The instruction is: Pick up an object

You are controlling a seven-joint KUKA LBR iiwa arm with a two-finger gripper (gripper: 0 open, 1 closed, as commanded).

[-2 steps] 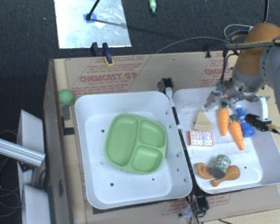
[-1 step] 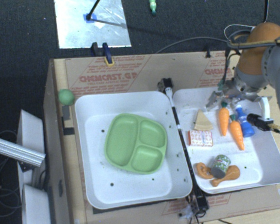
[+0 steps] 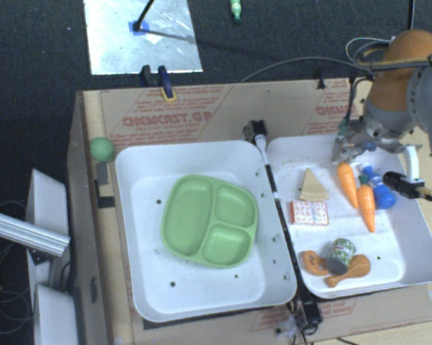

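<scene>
The right bin holds several small items. Two orange carrots lie side by side near its far right, with a blue object beside them. A tan wedge, a red-and-white packet, a small can and a brown chicken-leg toy lie nearer the middle and front. My gripper hangs under the grey wrist at the bin's far right corner, just above the top of the nearer carrot. Nothing shows between its tips.
The left bin holds a green divided plate. A black divider runs between the bins. A green ball sits at the bench's left edge. A black and white fitting juts out over the right bin's right side.
</scene>
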